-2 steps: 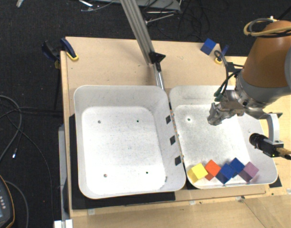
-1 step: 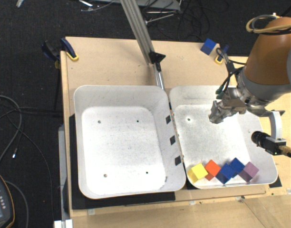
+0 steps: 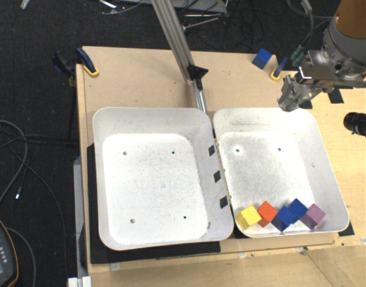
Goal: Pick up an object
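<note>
**Four blocks at the near rim, fingers parked at the far one**

Four small blocks sit bunched along the near edge of the right bin (image 3: 326, 178): a yellow block (image 3: 249, 216) at the left of the row, an orange block (image 3: 267, 212) touching it, then a blue block (image 3: 289, 214), and a purple block (image 3: 314, 215) at the right end, close to the bin's near right corner. They press against each other and against the sloping wall, so none stands free on all sides. The yellow and purple ones each have an open outer flank and look the easier picks.

Beyond them the bin floor is bare up to its far rim. The left bin (image 3: 105, 160) lies alongside.

Farthest back, the gripper (image 3: 289, 102) hangs over the right bin's far right corner, above the rim. Whether the fingers are wide or narrow I cannot tell; they read as one dark grey lump against the worktop (image 3: 141, 76).

So the targets lie toward the camera from the gripper, across the whole depth of the bin. A stray blue cube (image 3: 262, 58) rests on the worktop behind the bins, nearer to the gripper but outside both.
</note>
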### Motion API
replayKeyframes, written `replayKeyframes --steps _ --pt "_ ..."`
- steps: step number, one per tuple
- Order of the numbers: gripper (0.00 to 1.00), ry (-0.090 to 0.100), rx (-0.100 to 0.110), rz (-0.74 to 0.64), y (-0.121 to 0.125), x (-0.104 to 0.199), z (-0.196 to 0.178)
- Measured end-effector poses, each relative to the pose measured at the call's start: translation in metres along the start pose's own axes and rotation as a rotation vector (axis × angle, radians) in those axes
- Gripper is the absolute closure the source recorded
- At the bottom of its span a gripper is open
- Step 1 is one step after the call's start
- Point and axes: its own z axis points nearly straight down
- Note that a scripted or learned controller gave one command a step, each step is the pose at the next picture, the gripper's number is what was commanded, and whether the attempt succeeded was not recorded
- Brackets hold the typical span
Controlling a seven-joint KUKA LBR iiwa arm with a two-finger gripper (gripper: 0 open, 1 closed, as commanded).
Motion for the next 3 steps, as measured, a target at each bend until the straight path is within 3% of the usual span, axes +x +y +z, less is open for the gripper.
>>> replayKeyframes --steps 1,2,3 --pt "1.00 -0.004 0.000 0.008 0.096 -0.054 -0.072" --pt "1.00 0.001 0.020 0.007 0.054 -0.056 0.039" --pt "1.00 -0.001 0.006 0.001 0.083 -0.051 0.017"
